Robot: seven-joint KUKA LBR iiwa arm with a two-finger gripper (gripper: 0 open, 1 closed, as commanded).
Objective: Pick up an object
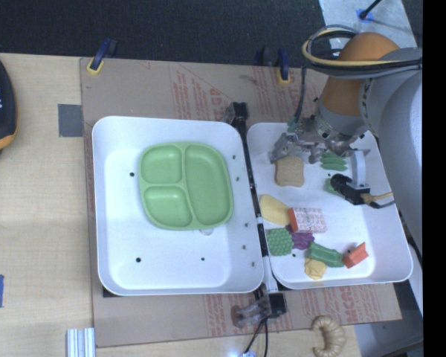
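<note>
1. Grey, rounded arm [401, 117] casing, smooth and bulky.
2. Orange band [357, 73] above the wrist, ringed by a looped black-and-yellow cable [323, 44].
3. Metallic grey gripper [301, 146] with dark fittings.

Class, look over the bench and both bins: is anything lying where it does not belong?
One thing stands out: a tan, curled item lies on the bench in front of the right bin, outside both bins, while the other small items sit inside that bin. The green plate sits squarely in the left bin.
</note>
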